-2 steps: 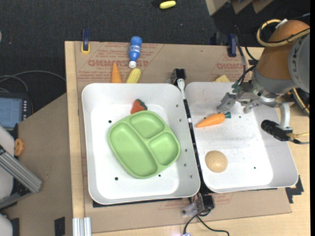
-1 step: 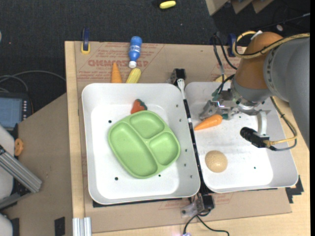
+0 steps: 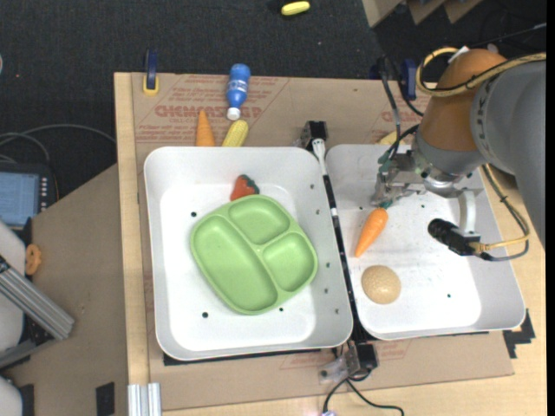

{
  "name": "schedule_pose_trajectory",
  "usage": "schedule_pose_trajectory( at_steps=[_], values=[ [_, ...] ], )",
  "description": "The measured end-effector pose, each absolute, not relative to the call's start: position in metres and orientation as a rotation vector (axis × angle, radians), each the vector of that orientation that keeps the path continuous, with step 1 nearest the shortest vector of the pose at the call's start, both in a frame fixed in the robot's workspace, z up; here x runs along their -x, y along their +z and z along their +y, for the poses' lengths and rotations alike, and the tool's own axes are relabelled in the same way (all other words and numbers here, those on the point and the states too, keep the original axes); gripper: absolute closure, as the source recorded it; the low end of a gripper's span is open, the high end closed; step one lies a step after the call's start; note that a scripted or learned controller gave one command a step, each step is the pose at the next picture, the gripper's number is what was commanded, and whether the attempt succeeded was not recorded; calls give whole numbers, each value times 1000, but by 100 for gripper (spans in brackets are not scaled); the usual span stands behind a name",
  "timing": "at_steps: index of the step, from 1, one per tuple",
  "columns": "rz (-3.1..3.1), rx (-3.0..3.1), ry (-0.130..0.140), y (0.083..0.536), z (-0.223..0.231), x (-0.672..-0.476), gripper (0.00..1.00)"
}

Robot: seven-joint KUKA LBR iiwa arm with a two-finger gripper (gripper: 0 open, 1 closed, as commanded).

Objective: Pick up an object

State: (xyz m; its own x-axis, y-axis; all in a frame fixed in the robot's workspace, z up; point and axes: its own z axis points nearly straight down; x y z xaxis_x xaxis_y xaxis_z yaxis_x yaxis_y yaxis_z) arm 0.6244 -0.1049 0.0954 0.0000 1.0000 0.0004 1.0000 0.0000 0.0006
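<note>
Item: carrot (image 3: 371,230), R bin (image 3: 434,315), near divider w/ L bin (image 3: 165,258). Long axis diagonal, leafy top up-right, tip down-left. Gripper (image 3: 397,183) sits just above/right of leafy end, nearly touching. Finger state: can't tell, wrist blocks it. Arm enters from right, bent down steeply over bin. Beige ball (image 3: 381,283) lies below carrot, apart.

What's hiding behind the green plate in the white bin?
A small red and orange toy peeks out from behind the green plate, at its far edge in the left bin. Its lower part is covered by the plate, so what it is can't be told.
</note>
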Motion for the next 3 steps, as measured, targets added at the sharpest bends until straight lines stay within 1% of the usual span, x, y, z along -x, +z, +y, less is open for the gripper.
schedule_pose_trajectory(
  at_steps=[1,2,3],
  values=[
    [2204,-2214,10,233,-166,-638,100],
    [2225,-2229,-7,194,-151,-573,100],
    [2221,-2222,-1,196,-152,-577,0]
  ],
)
